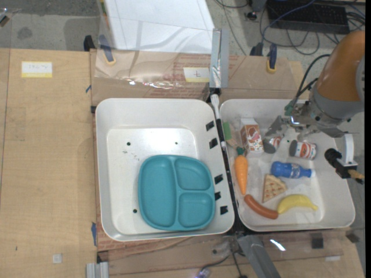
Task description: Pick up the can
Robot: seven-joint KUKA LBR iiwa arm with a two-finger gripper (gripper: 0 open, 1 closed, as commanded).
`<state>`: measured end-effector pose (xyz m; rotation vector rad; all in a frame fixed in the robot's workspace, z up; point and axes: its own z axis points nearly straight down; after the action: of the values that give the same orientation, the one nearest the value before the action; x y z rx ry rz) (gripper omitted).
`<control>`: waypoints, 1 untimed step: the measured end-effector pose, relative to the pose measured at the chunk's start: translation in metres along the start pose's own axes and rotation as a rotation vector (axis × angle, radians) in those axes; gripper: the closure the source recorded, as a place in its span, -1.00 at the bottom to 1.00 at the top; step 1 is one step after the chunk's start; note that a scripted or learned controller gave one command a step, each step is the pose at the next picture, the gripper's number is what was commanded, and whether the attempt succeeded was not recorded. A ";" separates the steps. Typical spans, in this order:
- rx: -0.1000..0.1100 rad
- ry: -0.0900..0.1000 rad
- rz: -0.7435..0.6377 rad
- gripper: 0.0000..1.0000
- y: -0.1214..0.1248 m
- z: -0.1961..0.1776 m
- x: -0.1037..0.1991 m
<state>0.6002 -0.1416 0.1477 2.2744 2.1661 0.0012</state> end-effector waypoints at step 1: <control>0.001 0.000 0.001 -1.00 0.010 0.042 -0.007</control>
<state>0.6101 -0.1491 0.1055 2.2755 2.1654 0.0000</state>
